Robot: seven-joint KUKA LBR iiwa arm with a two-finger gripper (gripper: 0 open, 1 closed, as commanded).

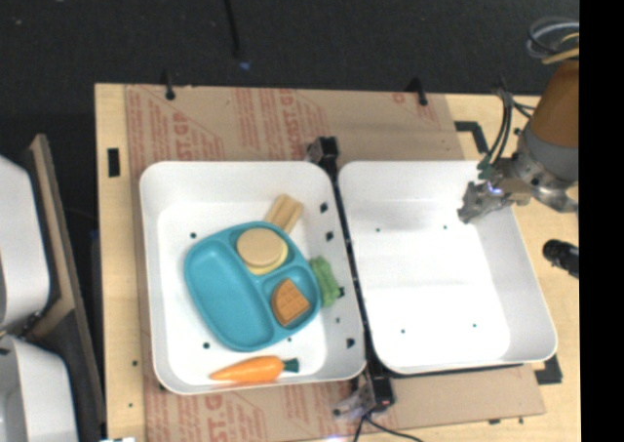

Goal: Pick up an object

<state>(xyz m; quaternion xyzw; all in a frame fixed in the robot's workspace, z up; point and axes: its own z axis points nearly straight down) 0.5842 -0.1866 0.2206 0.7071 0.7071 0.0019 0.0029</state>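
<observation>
The grey two-finger gripper hangs over the upper right corner of the right shallow white bin; whether it is parted or closed cannot be told. Well to its left, in the left white bin, lies a blue plastic compartment tray bearing a round tan biscuit and a brown waffle piece. An orange toy carrot lies just below the tray, a pale wooden block touches its top edge, and a small green piece sits at its near side.

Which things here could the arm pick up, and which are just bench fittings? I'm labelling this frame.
Things to pick, all in the left bin:
blue tray
round biscuit
brown waffle piece
carrot
wooden block
green piece

Just fittings:
right bin
cardboard sheet
gripper, at the right bin's far edge
</observation>
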